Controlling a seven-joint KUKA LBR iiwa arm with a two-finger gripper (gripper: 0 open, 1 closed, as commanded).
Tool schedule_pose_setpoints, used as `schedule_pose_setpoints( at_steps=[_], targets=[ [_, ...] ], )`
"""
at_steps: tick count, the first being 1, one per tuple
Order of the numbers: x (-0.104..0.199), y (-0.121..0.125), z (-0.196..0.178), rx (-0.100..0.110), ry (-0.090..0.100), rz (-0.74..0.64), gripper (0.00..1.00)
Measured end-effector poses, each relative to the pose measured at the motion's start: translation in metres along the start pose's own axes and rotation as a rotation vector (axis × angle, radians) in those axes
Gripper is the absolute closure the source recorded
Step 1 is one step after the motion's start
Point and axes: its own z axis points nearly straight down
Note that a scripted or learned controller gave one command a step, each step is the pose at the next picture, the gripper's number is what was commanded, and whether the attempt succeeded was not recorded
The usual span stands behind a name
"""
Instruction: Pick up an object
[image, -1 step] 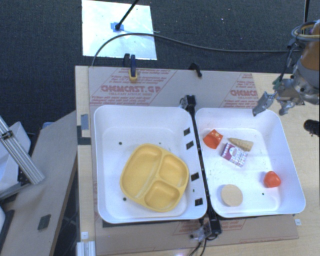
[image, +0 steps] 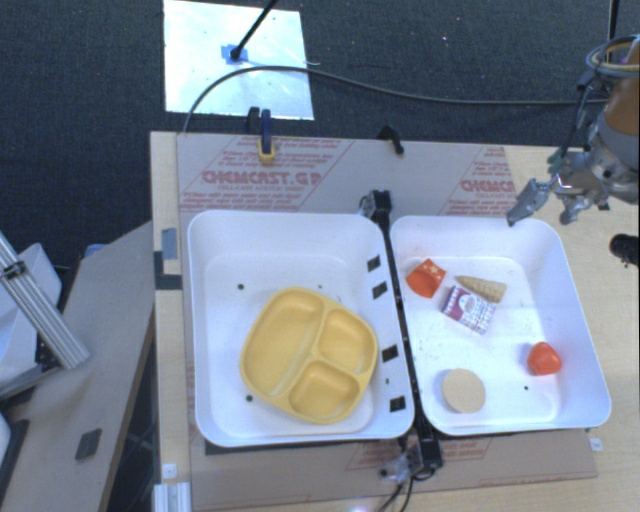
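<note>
My fingers (image: 548, 200) hang spread and empty above the far right corner of the right bin (image: 583, 330), outside its rim. In that bin an orange block (image: 425, 278), a cone (image: 482, 288) and a small packet (image: 468, 308) crowd the far middle. A tan disc (image: 463, 390) and a red ball (image: 543, 358) sit apart nearer the front wall, with bare floor around them. The left bin (image: 215, 300) holds a yellow tray (image: 309, 353).

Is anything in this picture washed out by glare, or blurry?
Camera view: the silver sheet at the top glares nearly white; the white bins look bright but keep their detail; the claw at the right looks slightly soft; the yellow tray is sharp.
</note>
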Motion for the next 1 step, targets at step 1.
schedule_pose_setpoints(
  at_steps=[1],
  targets=[
    [-0.0087, -0.0053, 0.0504, 0.003, 0.001, 0.002, 0.0]
  ],
)
